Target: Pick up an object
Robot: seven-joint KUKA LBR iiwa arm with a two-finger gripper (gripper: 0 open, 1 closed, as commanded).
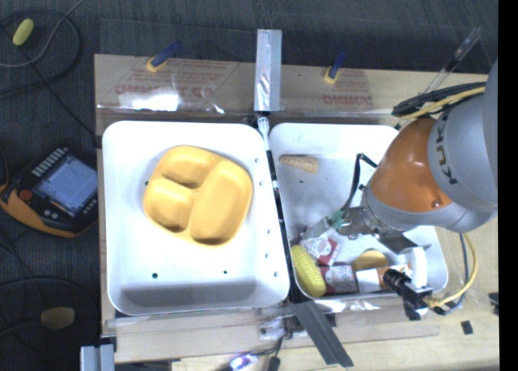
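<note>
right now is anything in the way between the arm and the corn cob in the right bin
Nothing visible blocks it. The corn cob lies uncovered at the right bin's front left corner, with a red-and-white packet beside it. The arm hangs over the bin's right half.

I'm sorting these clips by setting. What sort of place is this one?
Most likely a robotics lab bench set up for grasping trials. Two white bins sit side by side on a board, a grey and orange arm reaches over the right one, and a handheld control pendant lies on the carpet.

You're looking at glossy white plastic bins (121,280), a smooth matt yellow plate (198,195) in the left one, crinkly shiny wrappers (324,246) at the right bin's near edge, bench (453,90) showing bare wood.
</note>
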